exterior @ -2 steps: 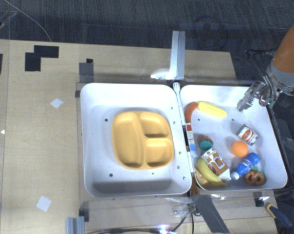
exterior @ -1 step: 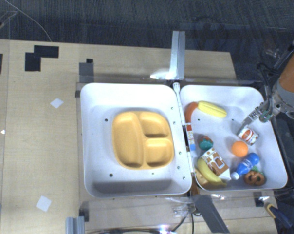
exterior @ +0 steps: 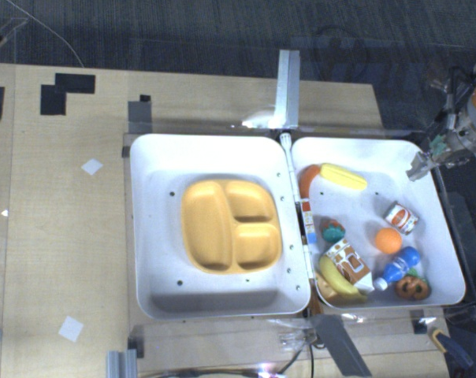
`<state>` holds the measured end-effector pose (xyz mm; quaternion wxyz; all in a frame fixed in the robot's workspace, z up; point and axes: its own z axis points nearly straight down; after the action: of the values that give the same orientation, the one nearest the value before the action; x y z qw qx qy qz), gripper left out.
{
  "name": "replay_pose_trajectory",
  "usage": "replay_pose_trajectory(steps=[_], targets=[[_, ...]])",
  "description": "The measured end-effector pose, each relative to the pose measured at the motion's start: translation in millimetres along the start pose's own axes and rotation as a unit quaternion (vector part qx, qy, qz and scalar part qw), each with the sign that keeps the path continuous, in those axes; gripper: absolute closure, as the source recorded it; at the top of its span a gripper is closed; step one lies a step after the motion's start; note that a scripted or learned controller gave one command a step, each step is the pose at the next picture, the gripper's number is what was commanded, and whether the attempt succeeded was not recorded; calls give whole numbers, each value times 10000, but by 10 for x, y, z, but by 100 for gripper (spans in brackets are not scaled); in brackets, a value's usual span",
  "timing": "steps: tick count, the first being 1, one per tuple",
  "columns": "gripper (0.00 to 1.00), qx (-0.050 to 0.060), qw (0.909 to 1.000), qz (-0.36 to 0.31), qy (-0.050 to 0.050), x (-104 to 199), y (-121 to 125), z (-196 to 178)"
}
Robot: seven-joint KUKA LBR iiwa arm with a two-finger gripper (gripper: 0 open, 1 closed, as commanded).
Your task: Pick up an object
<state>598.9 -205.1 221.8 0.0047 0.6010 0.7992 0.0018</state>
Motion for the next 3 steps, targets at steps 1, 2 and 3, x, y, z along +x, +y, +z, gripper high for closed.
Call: replay_pose_trajectory(steps=[1, 2, 3], targets=[[100, 0, 9799, 1994, 2, 163, 291, 1233], [100, -1, 9638, 2668, 9, 517, -122, 500], [100, 24, 9725, 2327, 2, 143, -331, 551]])
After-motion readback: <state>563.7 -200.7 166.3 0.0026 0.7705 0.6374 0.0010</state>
